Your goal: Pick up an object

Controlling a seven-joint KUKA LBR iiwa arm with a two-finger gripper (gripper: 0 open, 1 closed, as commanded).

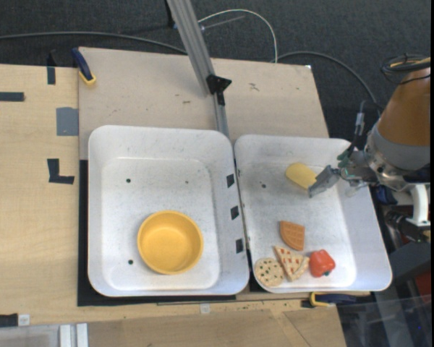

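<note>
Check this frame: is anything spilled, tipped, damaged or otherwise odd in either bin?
Nothing stands out. The yellow bowl sits upright in the left bin. In the right bin, the yellow piece, orange wedge, pizza slice, cracker and red pepper lie intact.

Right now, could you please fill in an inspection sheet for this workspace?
Surface: wooden bench bearing a left bin and a right bin, side by side.
Job's things: in the right bin, a yellow piece, an orange wedge, a pizza slice, a round cracker, a red pepper.
Clutter: yellow bowl in the left bin.
Gripper: gripper beside the yellow piece; grasp cannot be judged.
Cables: white cable and black cable behind the bench.
Surroundings: slanted metal pole, dark floor.
</note>
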